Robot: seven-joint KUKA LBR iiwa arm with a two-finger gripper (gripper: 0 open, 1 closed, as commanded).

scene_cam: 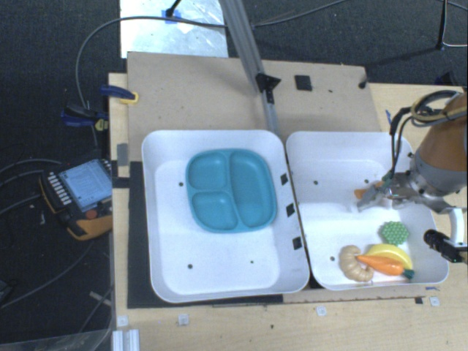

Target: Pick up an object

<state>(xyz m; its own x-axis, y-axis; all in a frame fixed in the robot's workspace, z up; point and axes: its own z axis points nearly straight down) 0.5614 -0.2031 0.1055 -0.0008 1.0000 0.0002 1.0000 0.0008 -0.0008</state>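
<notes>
I'm watching the arm point(439, 148) reaching in from the right, orange band up top, grey wrist tilting down and leftward into the right bin point(329, 152). Gripper point(374, 196) is sitting low near the middle of that bin, pointing left. I'm seeing something small and orange at the tip, but it's too blurry to say if it's an object or part of the tool, so I'm not calling a grab. Open or closed, can't tell from this angle.

Objs in the right bin are clustering at the front right corner, below and to the right of the gripper and apart from it. Green ball point(395, 232) is lying nearest the gripper, just behind the rest. Banana point(391, 254) is lying right under it, w/ the carrot point(382, 265) touching its front edge, tip pointing left. Ginger point(354, 262) is curling at the left end of the pile, touching the carrot.

Left bin point(168, 269) is holding a blue tray point(230, 189) w/ three compartments, sitting toward the back centre, well apart from the gripper.

A grey pole point(245, 39) is slanting down from the top toward the gap between the bins.
</notes>
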